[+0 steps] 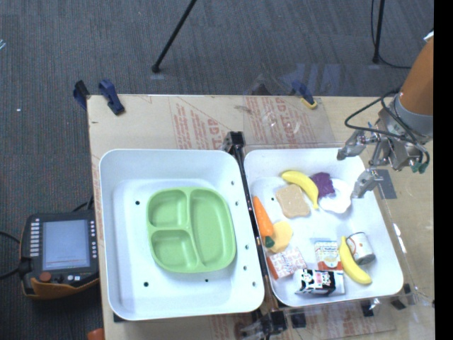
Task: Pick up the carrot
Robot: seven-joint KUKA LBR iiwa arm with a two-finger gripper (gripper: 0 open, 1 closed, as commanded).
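I saw the gripper point(365, 167) open and empty at the bin's two o'clock; the carrot point(262, 219) at nine o'clock needed a crosswise grasp.

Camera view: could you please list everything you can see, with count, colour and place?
plastic carrot: 1, orange, right bin's left edge
toy bananas: 2, yellow, right bin, back and front
bread slice: 1, tan, beside back banana
grape bunch: 1, purple, right of back banana
small tin can: 1, white with red, by front banana
milk carton: 1, black and white, front of right bin
divided plate: 1, green, left bin
shallow bins: 2, white, side by side
teach pendant: 1, dark, floor left
gripper: 1, grey, above right bin's back right
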